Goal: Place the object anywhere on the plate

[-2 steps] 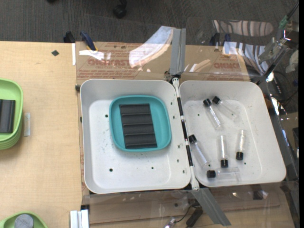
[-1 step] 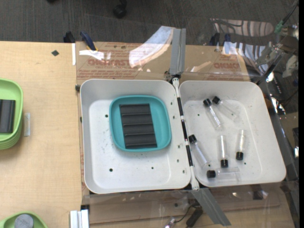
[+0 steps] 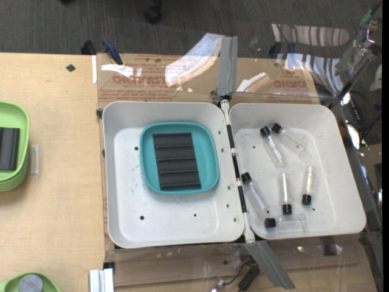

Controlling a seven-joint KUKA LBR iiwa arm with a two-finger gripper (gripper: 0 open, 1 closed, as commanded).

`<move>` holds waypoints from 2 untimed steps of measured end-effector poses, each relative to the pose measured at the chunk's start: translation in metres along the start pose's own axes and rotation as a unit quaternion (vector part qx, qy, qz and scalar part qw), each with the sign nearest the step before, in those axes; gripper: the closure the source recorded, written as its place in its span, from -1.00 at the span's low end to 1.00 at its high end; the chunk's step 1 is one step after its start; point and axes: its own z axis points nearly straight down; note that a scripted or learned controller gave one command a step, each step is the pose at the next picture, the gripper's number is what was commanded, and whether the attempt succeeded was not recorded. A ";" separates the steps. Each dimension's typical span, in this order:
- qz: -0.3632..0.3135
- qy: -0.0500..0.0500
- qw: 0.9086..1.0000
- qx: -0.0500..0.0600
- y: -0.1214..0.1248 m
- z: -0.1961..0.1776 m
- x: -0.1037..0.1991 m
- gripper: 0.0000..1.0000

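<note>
Wooden benchtop is carrying two white bins side by side, and you are looking at the opening step: nothing is resting on the teal plate (image 3: 180,158) in the left bin (image 3: 121,187) yet. Clear tubes with black caps are lying scattered in the right bin (image 3: 340,181); one tube (image 3: 272,143) is sitting toward 11 o'clock there, its long axis running from 11 to 5 o'clock, cap at the 11 end. Your next move is calling for a descent and grasp across that axis. I cannot tell the jaw state.
</note>
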 end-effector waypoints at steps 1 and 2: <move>0.030 0.000 1.000 0.001 0.000 0.013 0.000 -1.00; 0.038 0.000 0.999 0.001 -0.003 0.025 0.006 -1.00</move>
